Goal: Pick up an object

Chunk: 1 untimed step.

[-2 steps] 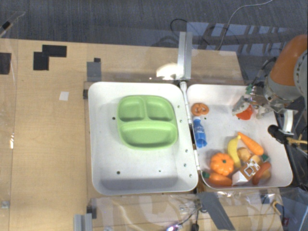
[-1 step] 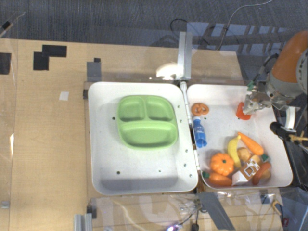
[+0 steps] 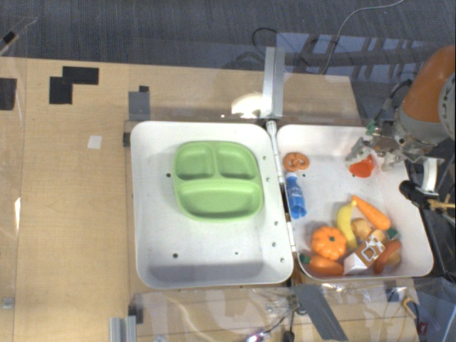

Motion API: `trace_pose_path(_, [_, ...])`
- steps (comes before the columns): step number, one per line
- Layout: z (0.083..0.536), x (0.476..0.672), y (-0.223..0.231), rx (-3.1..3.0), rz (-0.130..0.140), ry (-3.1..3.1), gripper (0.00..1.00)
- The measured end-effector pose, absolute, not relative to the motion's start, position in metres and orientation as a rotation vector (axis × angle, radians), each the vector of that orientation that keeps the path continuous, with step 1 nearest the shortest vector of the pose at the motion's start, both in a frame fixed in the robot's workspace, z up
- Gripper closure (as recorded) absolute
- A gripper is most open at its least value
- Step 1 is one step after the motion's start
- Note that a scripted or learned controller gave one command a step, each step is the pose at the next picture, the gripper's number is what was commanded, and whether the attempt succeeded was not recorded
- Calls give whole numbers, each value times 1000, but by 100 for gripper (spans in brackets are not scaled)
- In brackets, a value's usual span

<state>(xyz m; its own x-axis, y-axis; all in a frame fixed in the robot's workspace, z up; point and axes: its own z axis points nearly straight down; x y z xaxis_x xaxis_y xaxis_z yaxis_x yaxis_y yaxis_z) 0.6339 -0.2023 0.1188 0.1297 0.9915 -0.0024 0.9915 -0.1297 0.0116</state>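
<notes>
My gripper (image 3: 373, 155) is over the far right part of the right bin (image 3: 320, 144), below the arm's orange band. A small red object (image 3: 362, 167) lies right at its lower left side, touching or just under it; whether it is held is unclear. Other items fill the bin's near side: an orange pumpkin (image 3: 329, 241), a yellow banana (image 3: 345, 224), a carrot (image 3: 372, 213) and a small white box (image 3: 360, 259). A blue bottle (image 3: 295, 197) lies along the bin's left wall, with a brown pretzel (image 3: 296, 162) just beyond it.
The left bin (image 3: 153, 212) holds a green divided plate (image 3: 217, 179) at its middle. A metal post (image 3: 273, 84) stands behind the divider between the bins. Cables run behind the right bin. The arm's body crowds the right edge.
</notes>
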Motion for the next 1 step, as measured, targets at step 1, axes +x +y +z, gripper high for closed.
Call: trace_pose_path(1, [88, 612, -194, 2364, 9, 2057, 0])
